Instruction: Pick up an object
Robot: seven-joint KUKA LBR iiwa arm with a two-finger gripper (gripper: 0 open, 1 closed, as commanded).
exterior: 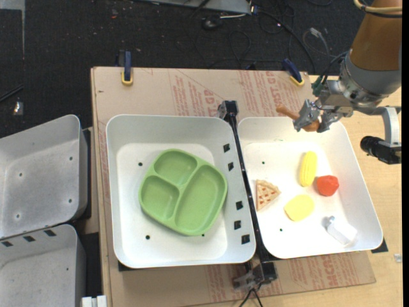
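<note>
Cardboard sheeting (pixel 192 91) covers the bench over a dark, cable-strewn floor (pixel 57 24), and on it two white bins sit side by side: the left bin (pixel 121 235) holds a green divided plate (pixel 183 191), the right bin (pixel 358 171) a yellow corn cob (pixel 308 167), a red tomato (pixel 327 185), a pizza slice (pixel 266 194), a yellow lemon-like piece (pixel 299 207) and a small clear-white item (pixel 338 229). Above the right bin's far edge, the gripper (pixel 312 121) hangs with an orange carrot-like piece (pixel 295 116) between its fingers, clear of the other items.

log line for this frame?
tool over right bin's far edge, orange item at fingers | corn, tomato in bin
</note>
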